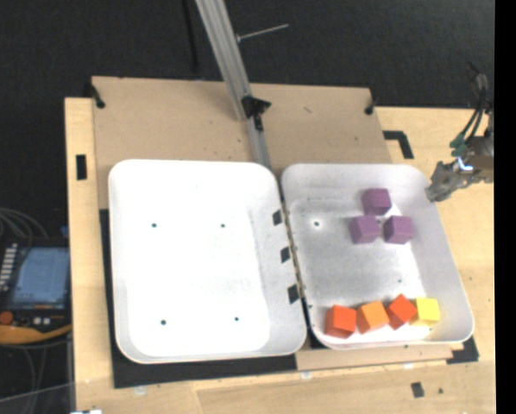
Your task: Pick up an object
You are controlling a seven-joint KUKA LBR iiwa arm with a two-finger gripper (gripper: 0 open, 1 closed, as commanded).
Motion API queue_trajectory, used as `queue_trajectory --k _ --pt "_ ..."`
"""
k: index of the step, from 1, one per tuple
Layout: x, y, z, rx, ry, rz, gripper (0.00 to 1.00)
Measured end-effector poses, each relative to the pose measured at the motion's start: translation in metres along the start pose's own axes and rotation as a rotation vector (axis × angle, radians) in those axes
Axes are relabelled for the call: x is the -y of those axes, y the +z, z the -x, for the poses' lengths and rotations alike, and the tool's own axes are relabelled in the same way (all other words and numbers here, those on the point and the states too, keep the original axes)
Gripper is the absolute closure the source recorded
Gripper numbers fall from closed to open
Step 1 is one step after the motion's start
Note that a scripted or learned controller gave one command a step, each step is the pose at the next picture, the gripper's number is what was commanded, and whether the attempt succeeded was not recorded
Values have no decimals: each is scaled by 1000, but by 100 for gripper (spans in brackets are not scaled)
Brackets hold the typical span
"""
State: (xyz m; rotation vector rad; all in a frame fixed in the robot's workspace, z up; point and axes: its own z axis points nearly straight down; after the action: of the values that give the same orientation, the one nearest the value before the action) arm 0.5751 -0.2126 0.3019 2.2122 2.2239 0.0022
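The right bin (327, 270) holds three purple cubes near its back: one (376, 200) farthest back, one (365, 228) to its front left, one (399, 229) to the right. Along the bin's front edge sit a red-orange cube (341, 320), an orange cube (373, 315), another red-orange cube (402, 310) and a yellow cube (428, 309) in a row. My gripper (443, 182) hangs at the right edge of the view, just outside the bin's back right corner, well apart from every cube. Nothing is seen between its fingers.
The left bin (198, 257) lies beside the right one, with small clips along the seam between them. A metal pole (228, 54) slants up from the back of the bench. A blue-screened pendant (34, 283) rests off the bench at the left.
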Motion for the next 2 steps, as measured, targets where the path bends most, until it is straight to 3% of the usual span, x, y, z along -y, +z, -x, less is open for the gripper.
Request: queue_trajectory --k 2 --pt "-16 13 -93 -3 -1 -4 100"
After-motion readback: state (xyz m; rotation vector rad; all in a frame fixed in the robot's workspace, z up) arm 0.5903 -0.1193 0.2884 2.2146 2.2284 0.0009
